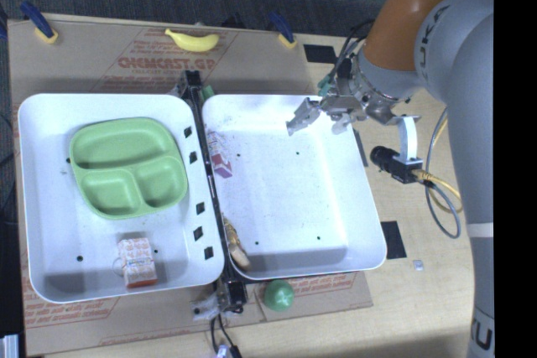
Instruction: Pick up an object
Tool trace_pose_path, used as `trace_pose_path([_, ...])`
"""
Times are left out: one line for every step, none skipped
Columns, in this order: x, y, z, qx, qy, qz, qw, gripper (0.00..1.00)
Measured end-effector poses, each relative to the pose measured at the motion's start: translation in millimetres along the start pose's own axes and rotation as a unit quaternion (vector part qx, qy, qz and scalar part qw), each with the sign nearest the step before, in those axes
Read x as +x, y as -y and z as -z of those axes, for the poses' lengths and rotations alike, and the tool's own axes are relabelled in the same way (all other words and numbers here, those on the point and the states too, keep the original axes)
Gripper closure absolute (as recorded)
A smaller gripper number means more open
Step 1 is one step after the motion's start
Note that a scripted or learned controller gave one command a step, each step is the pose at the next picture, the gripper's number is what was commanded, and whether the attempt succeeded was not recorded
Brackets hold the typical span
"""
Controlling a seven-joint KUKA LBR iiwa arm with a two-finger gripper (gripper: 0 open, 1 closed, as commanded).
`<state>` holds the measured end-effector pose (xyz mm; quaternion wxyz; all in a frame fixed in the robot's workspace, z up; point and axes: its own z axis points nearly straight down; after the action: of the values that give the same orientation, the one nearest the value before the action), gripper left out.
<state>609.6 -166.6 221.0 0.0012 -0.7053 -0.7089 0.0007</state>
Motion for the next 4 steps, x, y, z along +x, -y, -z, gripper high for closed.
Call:
trace_pose_path([-44.8,54.1,-129.5,0.0,0.001,0.0,1.0,0.0])
trace_pose_path([-44.3,17.1,-55.8,-0.002,0.0,0.0,1.0,0.0])
trace_pose_path([-44.5,2.3,-3.4,-0.001,0.0,0.0,1.0,0.0])
trace_pose_path([-43.5,17.2,-129.6,0.0,0.0,0.0,1.0,0.0])
